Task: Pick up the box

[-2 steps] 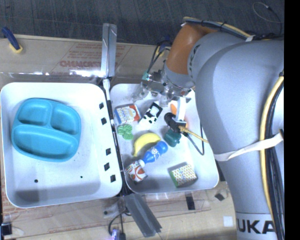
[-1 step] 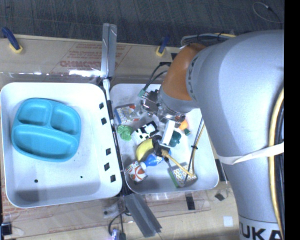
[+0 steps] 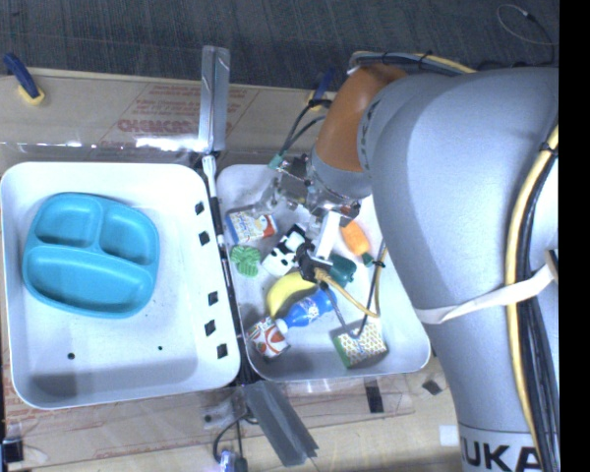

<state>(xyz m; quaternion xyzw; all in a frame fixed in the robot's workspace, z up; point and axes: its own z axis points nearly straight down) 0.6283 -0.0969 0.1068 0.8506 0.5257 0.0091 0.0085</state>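
Nearest the camera in the right bin (image 3: 398, 357) there's a mesh sponge thing (image 3: 360, 342) by the front wall and a small red and white can (image 3: 267, 337) lying at the front left corner. Just behind those, a blue bottle (image 3: 310, 309) rests against a banana (image 3: 287, 289), with a thin yellow stick (image 3: 349, 300) running at a slant from the pile toward the sponge. Further in, a green toy (image 3: 245, 259) sits near the left wall next to a black and white cow-looking toy (image 3: 285, 252). The box (image 3: 249, 226) is behind those, a small blue and white carton near the bin's left wall, toward the back. The gripper (image 3: 320, 247) is down in the clutter just right of the box, above the cow toy, with nothing visibly pinched, and honestly can't tell its state. An orange thing (image 3: 355, 237) lies to its right. The left bin (image 3: 20, 362) holds a blue tray (image 3: 90, 254).
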